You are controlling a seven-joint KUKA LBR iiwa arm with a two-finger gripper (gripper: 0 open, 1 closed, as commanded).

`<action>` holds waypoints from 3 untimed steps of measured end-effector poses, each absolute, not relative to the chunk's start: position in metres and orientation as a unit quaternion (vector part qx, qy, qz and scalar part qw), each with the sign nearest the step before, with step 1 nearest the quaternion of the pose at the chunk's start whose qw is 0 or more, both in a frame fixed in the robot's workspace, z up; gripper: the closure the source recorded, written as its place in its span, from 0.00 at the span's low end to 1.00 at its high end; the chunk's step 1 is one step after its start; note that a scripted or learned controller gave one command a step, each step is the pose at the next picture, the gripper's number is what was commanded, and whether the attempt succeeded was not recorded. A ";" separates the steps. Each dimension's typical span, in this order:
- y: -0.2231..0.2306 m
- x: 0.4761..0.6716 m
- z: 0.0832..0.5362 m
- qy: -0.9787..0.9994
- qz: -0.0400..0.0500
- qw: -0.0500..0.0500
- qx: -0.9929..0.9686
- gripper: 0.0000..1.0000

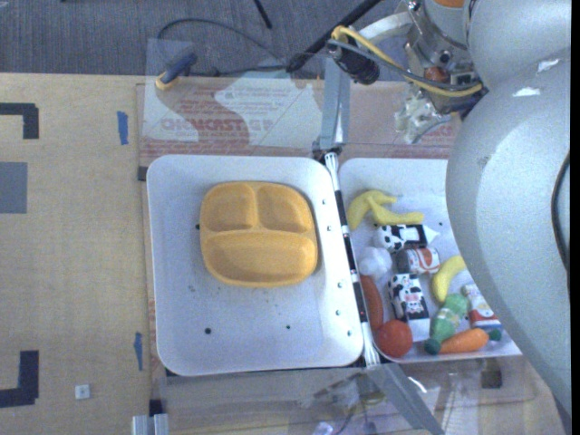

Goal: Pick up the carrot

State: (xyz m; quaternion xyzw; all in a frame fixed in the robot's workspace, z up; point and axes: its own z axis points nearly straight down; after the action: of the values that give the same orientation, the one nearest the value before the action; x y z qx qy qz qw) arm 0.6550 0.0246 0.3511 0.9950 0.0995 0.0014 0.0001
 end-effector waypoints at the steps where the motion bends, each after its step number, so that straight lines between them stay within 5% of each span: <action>1: 0.006 0.660 0.349 0.100 0.001 0.000 0.995 1.00; 2: 0.012 0.660 0.312 0.099 -0.002 -0.001 0.995 1.00; 3: -0.081 0.640 0.306 0.210 -0.003 -0.002 0.978 1.00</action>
State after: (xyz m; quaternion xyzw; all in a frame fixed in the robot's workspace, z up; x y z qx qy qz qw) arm 0.6398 -0.0808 0.3059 0.9777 0.2102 -0.0035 -0.0017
